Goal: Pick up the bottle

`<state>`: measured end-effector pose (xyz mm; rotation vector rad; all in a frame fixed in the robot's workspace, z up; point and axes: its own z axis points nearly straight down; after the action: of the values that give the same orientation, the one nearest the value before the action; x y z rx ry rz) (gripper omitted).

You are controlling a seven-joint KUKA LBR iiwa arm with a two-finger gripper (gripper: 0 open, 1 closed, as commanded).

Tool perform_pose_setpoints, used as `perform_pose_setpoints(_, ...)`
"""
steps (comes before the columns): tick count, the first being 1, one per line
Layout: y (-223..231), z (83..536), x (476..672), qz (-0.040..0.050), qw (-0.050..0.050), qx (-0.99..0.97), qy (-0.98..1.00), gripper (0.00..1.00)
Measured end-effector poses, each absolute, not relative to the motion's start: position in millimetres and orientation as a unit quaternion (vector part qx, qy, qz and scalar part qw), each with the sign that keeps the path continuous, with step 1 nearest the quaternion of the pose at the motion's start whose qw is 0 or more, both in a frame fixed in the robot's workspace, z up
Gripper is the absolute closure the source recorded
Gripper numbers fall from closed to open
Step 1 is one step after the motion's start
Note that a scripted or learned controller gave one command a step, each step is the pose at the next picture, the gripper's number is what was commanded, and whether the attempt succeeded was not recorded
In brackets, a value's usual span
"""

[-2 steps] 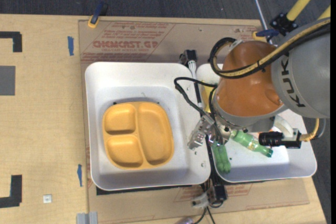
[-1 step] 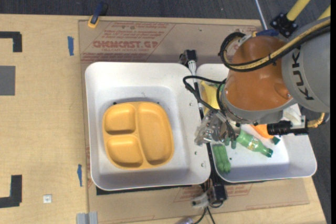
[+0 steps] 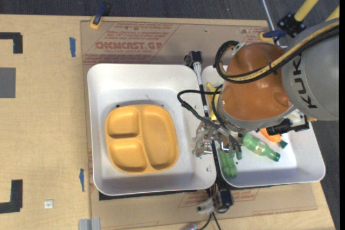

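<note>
Green bottle [image 3: 261,148] seen lying in right bin [image 3: 307,169], just right of gripper [image 3: 215,144]; fingers' state cannot be told.

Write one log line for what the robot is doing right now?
tool over the bins' divide | bottle lying in right bin | yellow tray in left bin

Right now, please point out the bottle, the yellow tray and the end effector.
bottle [image 3: 260,147]: camera view, on its green body.
yellow tray [image 3: 142,137]: camera view, on its centre divider.
end effector [image 3: 213,143]: camera view, between its fingertips.
</note>
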<state>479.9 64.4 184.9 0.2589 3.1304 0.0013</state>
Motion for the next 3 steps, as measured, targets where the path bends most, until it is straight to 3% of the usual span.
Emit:
perform_pose_setpoints(1, 93, 136, 479.3, 0.0005, 0.000, -0.081, 0.997, 1.00)
perform_pose_setpoints(2, 9, 185, 497.4, 0.0003, 0.002, -0.166, 0.986, 1.00)
perform_pose_setpoints(3, -20, 185, 488.2, 0.0002, 0.001, -0.258, 0.966, 1.00)
